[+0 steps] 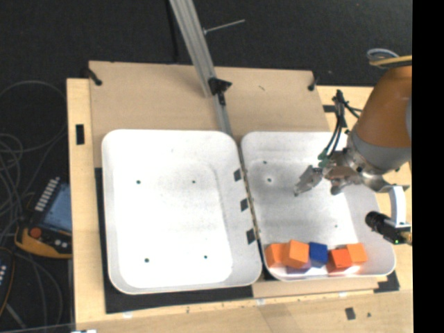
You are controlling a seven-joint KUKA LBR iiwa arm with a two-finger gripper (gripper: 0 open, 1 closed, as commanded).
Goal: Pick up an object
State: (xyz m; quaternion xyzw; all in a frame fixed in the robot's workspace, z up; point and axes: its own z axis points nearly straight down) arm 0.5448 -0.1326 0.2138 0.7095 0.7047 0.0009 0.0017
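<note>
Blocks (pixel 316 254) against right bin (pixel 277 151) near wall; pincer (pixel 323 180) above.

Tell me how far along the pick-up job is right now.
Nothing looks picked up yet. The blocks, orange ones and a blue one, sit in a row along the near edge of the right bin. The gripper hangs over the middle of that bin with its fingers apart and nothing between them, away from the blocks. Reaching a block, closing on it and lifting all remain.
</note>
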